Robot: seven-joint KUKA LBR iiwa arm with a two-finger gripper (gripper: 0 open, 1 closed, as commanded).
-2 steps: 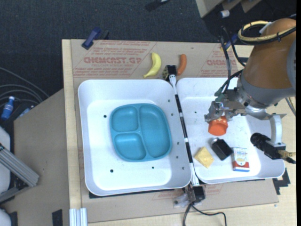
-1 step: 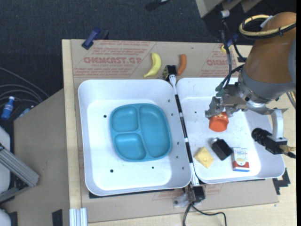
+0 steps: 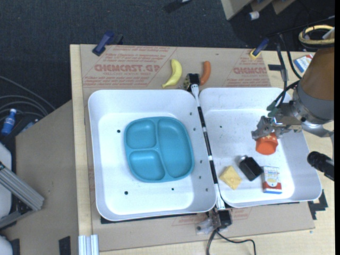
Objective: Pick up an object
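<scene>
Gripper [image 3: 268, 132] is hovering in the right bin [image 3: 234, 102], fingers spread around nothing; the orange object [image 3: 266, 145] is lying just below them. Judged step: approach. Next, lowering and closing are needed.

robotics lab | robot arm [image 3: 319, 84] | bench [image 3: 133, 65] | floor cables [image 3: 21, 89]
</scene>
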